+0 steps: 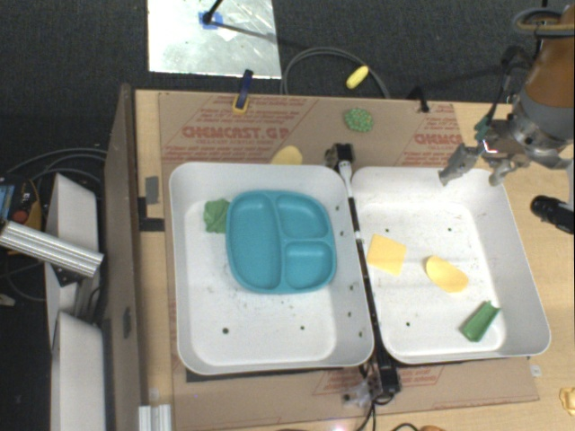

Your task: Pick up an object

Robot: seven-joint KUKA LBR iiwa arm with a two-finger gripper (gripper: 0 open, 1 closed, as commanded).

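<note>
The right bin (503,241) holds a flat yellow square piece (387,253), a yellow oval piece (446,274) and a small green block (480,321). A blue divided plate (279,241) lies in the left bin (202,330), with a green scrap (216,215) at its left edge. My gripper (473,167) hangs above the right bin's far right rim, well away from the pieces. Its two fingers are spread apart and open, with nothing between them.
On the cardboard behind the bins lie a yellow piece (287,156), a green knobbly ball (358,119) and a yellow plug (357,77) on a cable. A black clip (340,157) joins the bins at the back. Metal rails (49,250) stand far left.
</note>
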